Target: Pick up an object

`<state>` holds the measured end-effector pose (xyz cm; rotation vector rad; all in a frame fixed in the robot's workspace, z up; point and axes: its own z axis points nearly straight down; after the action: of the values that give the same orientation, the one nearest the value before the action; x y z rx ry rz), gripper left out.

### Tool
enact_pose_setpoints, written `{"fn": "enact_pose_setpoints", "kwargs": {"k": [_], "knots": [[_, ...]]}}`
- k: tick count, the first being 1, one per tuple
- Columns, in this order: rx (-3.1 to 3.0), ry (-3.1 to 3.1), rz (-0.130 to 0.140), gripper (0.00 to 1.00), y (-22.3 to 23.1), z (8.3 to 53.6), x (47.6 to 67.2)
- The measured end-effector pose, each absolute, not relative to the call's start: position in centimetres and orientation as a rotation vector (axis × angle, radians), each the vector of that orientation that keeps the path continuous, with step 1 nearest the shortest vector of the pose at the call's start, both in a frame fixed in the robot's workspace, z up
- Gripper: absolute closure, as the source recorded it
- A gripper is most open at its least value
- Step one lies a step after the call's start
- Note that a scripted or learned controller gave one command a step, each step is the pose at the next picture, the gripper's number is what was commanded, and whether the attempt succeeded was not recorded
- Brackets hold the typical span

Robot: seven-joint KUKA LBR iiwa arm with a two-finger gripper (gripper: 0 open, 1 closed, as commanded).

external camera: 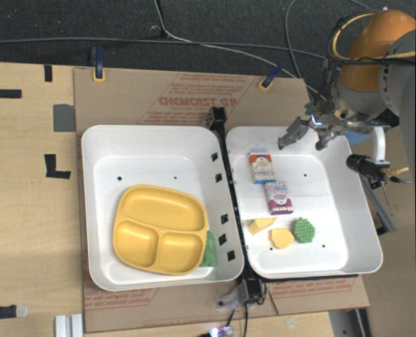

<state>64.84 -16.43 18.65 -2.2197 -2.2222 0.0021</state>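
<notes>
The right bin (334, 188) holds several small items: a white and red carton (261, 167), a purple packet (278, 196), a yellow wedge (261, 225), a yellow round piece (281, 239) and a green bumpy ball (303, 229). My gripper (305, 137) hangs over the bin's far right corner, above and to the right of the carton. Its two fingers (289, 136) are spread apart with nothing between them.
The left bin (95, 181) holds a yellow divided tray (159, 229) with a green item (209, 250) wedged at its right edge. A black divider (225, 188) runs between the bins. Cables cross the dark far bench. The arm's orange band (380, 37) looms at upper right.
</notes>
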Motion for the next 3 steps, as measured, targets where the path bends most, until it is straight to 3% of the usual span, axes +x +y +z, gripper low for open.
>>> {"fn": "enact_pose_setpoints", "kwargs": {"k": [1,2,3], "knots": [[-2.216,-2.221,0.007,0.00,-15.9,12.3,64.9],[-2.221,-2.224,-0.002,0.00,-15.9,8.7,65.0],[-2.218,-2.230,-0.015,1.00,-15.5,10.3,65.4]]}}
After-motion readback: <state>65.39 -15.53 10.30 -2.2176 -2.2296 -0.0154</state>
